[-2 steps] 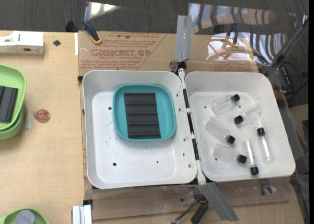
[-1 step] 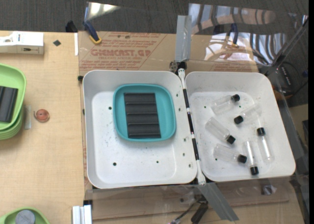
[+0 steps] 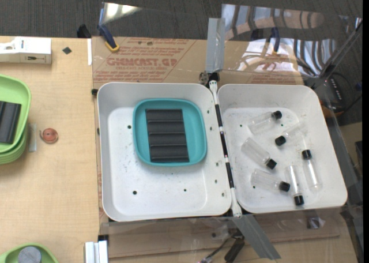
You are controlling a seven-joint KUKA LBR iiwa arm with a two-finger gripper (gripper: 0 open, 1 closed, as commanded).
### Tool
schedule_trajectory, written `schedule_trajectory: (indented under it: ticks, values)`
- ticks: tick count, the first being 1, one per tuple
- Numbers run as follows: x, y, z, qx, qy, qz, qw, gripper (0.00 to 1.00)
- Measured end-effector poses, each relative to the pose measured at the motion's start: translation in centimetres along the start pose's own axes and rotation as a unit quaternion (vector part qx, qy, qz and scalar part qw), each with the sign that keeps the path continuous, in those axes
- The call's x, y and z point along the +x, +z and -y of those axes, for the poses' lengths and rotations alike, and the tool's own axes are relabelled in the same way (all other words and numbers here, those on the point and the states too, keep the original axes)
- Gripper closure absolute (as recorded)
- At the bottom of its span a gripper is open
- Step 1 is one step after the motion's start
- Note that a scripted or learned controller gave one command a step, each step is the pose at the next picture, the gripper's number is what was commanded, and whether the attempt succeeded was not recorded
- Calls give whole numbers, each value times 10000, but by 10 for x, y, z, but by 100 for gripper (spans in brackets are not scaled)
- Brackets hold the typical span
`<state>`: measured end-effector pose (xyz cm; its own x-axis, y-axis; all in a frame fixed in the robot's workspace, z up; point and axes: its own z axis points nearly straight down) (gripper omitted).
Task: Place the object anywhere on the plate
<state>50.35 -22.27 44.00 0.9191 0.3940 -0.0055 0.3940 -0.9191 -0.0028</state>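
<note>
Clear vials with black caps (image 3: 281, 161) are lying scattered at mixed angles in the right bin (image 3: 323, 106). The teal plate (image 3: 199, 135) is sitting in the left bin (image 3: 115, 187), directly left across the divider. Gripper state: cannot tell.

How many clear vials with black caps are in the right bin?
6, all in the right bin: upper, upper middle, centre, right, lower left, lower right. Being transparent, another may be missed.
</note>
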Motion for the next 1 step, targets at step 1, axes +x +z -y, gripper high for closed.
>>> schedule_trajectory:
  ticks: [1]
  values:
    - [-3,0,1,-2,768,-2,9970,0]
